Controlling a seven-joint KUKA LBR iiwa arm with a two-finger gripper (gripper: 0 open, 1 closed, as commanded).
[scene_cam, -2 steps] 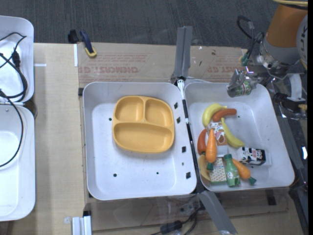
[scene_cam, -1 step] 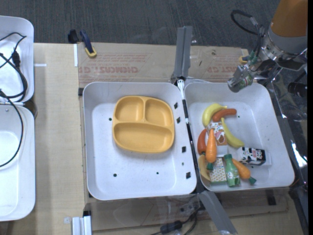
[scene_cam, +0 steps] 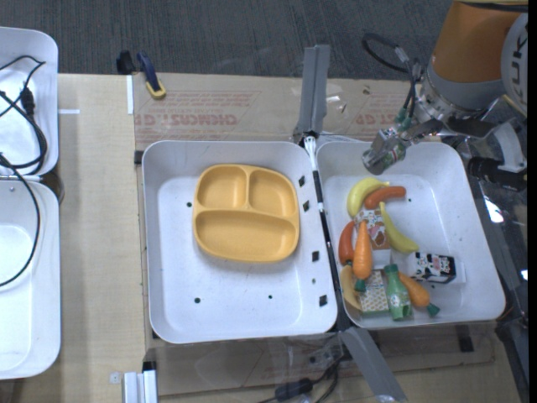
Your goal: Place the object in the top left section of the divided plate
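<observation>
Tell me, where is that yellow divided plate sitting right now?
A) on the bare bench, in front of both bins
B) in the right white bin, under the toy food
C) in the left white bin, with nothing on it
C: the yellow divided plate lies in the left white bin, its sections bare, while the toy food is piled in the right white bin.

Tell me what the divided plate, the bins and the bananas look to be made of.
Divided plate: matte yellow-orange plastic or silicone by its even colour, soft rounded rims and lack of glare. Left bin and right bin: thin white sheet with a slight sheen, probably plastic or painted metal. Bananas: likely moulded plastic toys, judging by the smooth, uniformly yellow surface.
</observation>
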